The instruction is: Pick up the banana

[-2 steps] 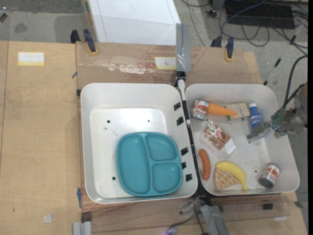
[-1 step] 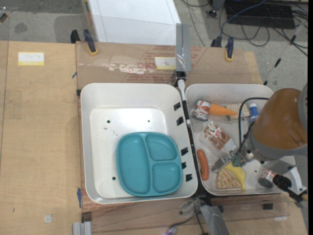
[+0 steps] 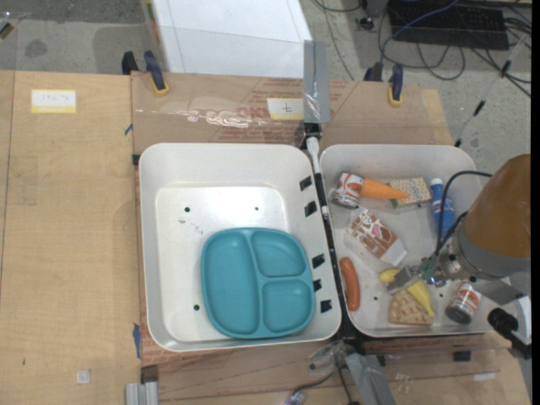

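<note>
- i have the gripper (image 3: 424, 271) low in the right bin (image 3: 396, 155), at the banana (image 3: 403, 278).
- can't tell how the pincer stands.
- next, i judge: close, lift.

Tray (image 3: 253, 283) in left bin (image 3: 160, 226), food in right bin (image 3: 396, 154)

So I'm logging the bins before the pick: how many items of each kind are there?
Teal divided plate: 1
Cans: 2
Carrot: 1
Sausage: 1
Banana: 1
Blue bottle: 1
Packets or boxes: 2
Pizza slice: 1
Total: 10
</note>
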Available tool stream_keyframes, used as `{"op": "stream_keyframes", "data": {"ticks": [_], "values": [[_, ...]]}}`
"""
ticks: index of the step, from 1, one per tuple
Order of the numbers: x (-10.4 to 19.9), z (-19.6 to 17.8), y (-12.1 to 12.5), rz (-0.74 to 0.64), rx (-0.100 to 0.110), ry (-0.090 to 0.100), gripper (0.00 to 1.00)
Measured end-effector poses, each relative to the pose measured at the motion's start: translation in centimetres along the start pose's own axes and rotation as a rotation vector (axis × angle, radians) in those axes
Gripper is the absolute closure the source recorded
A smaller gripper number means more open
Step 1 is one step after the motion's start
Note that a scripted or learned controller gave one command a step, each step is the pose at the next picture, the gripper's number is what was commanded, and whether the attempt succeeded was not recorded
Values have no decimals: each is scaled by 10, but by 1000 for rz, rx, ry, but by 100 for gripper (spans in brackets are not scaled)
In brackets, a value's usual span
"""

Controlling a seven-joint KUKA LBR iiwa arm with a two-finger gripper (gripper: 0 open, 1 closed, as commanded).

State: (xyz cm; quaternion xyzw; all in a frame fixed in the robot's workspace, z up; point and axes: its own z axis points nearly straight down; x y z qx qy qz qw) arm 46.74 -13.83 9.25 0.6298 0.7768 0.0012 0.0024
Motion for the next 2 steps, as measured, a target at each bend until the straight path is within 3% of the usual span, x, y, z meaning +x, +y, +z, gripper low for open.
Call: {"op": "stream_keyframes", "data": {"ticks": [1,2], "values": [[-3,-10,0,7,-3,-3,100],[26,-84,119,147,4,1,100]]}}
